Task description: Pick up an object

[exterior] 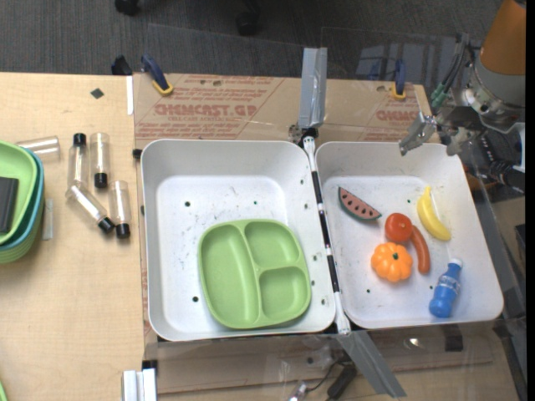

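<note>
The hand hangs over the top edge of the right bin, near its far right corner. Its fingers look spread a little, with nothing between them.

All the toys lie in the right bin, lower in the picture than the hand. The banana is the nearest one. It sits just below the hand, close to the bin's right wall, and its long side runs up and down the picture. The watermelon slice lies further left from the banana. The tomato sits beside the banana, touching a red sausage. The orange pumpkin sits just below the tomato. The blue bottle lies in the bin's near right corner, furthest from the hand.

I think the hand should drop toward the banana first and close across its thin side.

The left bin holds a green plate.
</note>
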### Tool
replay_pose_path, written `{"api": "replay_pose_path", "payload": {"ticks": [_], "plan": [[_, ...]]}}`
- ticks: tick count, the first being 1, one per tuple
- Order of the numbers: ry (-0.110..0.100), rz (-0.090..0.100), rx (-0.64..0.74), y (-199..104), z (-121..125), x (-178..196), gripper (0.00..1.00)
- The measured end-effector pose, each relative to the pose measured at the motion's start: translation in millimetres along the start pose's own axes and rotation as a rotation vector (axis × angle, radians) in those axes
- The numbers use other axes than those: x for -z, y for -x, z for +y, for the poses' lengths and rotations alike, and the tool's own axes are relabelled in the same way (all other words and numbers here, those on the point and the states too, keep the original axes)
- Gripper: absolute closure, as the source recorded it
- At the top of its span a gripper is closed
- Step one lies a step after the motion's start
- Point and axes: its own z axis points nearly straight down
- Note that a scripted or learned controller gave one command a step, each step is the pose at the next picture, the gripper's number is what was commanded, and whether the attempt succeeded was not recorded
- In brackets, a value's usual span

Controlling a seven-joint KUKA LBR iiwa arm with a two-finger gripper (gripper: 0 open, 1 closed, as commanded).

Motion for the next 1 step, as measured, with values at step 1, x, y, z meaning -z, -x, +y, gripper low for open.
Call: {"api": "replay_pose_path", "payload": {"ticks": [1], "plan": [[-0.001, -0.001, 0.002, 0.6, 0.3, 8.1, 1.0]]}}
